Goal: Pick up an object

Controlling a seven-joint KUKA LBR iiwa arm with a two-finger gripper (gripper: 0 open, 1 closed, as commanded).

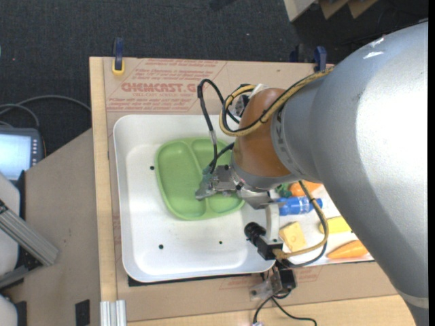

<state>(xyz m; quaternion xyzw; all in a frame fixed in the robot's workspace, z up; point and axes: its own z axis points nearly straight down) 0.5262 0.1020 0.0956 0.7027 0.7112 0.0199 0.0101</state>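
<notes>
Dark carpet floor [61,19] around wooden bench [112,250].

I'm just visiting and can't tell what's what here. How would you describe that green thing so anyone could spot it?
Find the left white bin. The green tray lies flat inside it, toward its right side, under the tip of the gripper. It is the bin's one pale green item, rounded, with shallow compartments.

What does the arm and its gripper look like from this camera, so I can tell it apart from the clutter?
The arm is a thick, rounded grey tube with an orange band above the wrist. Black and yellow cables loop around the band, and another cable hangs to a black connector. The gripper is small, grey metal, far narrower than the arm.
</notes>
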